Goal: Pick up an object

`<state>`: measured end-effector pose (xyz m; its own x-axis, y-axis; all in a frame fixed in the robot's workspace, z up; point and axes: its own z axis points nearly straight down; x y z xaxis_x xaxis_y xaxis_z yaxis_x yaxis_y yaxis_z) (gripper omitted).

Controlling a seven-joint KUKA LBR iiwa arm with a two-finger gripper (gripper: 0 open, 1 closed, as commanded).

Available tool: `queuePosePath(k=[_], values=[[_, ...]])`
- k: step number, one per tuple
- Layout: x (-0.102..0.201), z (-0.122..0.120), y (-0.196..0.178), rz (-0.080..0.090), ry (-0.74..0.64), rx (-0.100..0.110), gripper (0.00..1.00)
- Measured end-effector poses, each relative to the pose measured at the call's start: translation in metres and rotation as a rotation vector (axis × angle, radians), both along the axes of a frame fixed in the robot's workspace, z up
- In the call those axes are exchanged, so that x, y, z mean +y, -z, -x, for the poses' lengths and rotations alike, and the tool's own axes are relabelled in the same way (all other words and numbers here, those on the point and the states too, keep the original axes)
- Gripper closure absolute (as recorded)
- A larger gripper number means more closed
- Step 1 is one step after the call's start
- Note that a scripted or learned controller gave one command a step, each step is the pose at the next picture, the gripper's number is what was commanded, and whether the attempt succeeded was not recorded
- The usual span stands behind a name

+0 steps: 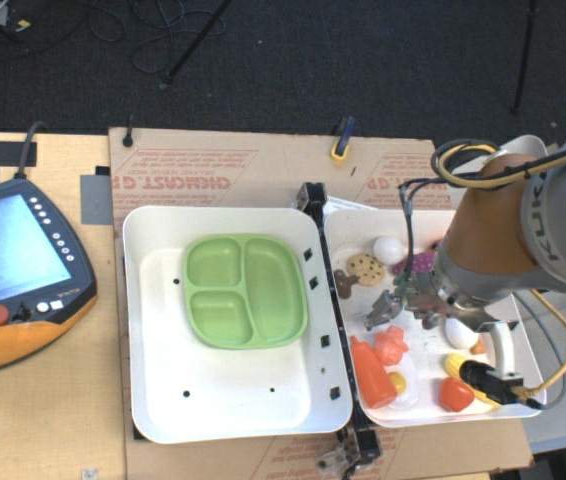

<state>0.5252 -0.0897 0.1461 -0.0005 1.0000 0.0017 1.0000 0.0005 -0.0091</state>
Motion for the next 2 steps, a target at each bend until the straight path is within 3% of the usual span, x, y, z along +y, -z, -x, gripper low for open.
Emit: queuePosePath(k=[1, 2], values=[[0.002, 0.002, 0.054, 0.0, -0.001, 0.0, 0.0], [-0.001, 0.0, 0.04, 0.001, 0.01, -0.006, 1.0]])
